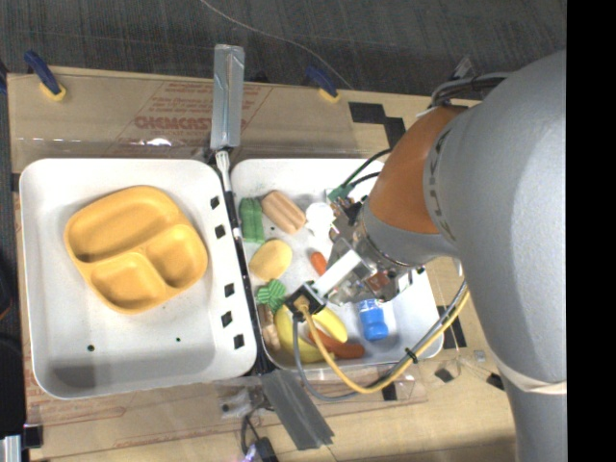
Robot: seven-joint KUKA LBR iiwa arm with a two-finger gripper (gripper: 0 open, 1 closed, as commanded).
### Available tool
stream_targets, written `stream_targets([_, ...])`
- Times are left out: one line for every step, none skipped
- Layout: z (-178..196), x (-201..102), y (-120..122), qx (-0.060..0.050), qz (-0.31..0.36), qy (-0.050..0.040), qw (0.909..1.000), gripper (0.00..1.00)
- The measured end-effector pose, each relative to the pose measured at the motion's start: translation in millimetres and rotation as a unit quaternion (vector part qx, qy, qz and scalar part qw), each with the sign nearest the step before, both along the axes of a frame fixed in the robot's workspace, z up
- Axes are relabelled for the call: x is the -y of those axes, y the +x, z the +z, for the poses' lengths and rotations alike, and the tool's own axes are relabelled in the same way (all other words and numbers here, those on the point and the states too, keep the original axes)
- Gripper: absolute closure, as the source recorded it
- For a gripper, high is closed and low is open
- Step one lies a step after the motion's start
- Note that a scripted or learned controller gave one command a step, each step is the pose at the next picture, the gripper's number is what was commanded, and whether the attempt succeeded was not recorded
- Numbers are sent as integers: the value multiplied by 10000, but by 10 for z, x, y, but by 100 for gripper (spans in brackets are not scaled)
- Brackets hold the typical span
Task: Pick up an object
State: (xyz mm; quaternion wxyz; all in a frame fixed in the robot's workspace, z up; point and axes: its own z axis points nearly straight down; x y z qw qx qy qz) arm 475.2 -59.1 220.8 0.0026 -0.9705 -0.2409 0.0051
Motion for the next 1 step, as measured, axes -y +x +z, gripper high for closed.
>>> stream_targets([16,8,6,19,-6,-4,10000,0])
